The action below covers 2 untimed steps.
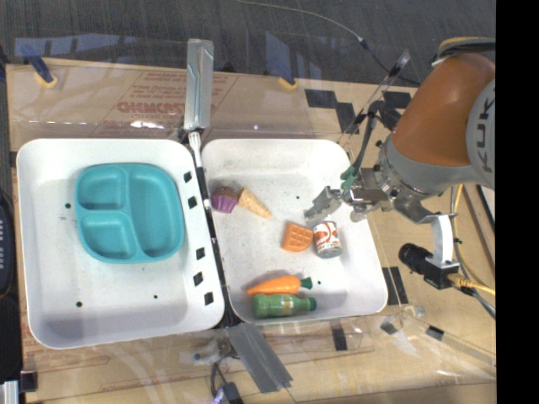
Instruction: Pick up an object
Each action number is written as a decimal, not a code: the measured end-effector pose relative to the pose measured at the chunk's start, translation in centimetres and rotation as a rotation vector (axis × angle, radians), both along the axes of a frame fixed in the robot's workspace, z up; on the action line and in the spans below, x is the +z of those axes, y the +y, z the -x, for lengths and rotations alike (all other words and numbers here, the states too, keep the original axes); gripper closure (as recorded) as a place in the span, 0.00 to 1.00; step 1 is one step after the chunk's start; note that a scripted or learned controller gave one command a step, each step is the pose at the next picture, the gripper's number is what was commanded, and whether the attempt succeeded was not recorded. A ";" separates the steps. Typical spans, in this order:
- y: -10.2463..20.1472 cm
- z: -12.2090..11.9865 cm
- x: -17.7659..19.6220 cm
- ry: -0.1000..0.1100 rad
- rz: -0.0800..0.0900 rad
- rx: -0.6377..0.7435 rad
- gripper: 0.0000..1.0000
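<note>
**Hovering over the right bin, nothing gripped yet**

Nearest the camera, at the front of the right bin (pixel 370 289), a green bottle (pixel 284 305) is seen lying on its side with an orange carrot (pixel 276 286) just behind it, the two touching or nearly so. Further back, a small can (pixel 328 239) stands close beside an orange waffle-like piece (pixel 296 236). The hand (pixel 331 204) is placed just above and behind the can, and nothing is seen between its fingers; whether they are spread or closed cannot be told from this slant. Beyond, an ice-cream cone toy (pixel 241 200) lies near the divider, and in the left bin (pixel 34 225) a teal sectioned plate (pixel 129 210) is set flat.

The can is judged the likeliest target (being closest to the hand). A descent could go wrong in two ways: the can, being round and light-looking, might be tipped or rolled away if one finger lands on its top, and the neighbouring orange piece could be caught or nudged, since little room is left between them.
</note>
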<state>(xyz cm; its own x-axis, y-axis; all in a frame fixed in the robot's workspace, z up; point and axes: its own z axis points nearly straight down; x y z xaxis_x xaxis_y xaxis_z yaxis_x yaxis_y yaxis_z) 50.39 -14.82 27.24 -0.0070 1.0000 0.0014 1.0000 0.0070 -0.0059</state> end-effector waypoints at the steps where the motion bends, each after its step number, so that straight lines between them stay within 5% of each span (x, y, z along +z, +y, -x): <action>1: -6.2 2.6 -13.8 0.008 -0.003 0.115 0.00; 2: -2.4 -8.7 -18.1 -0.004 -0.001 0.001 0.00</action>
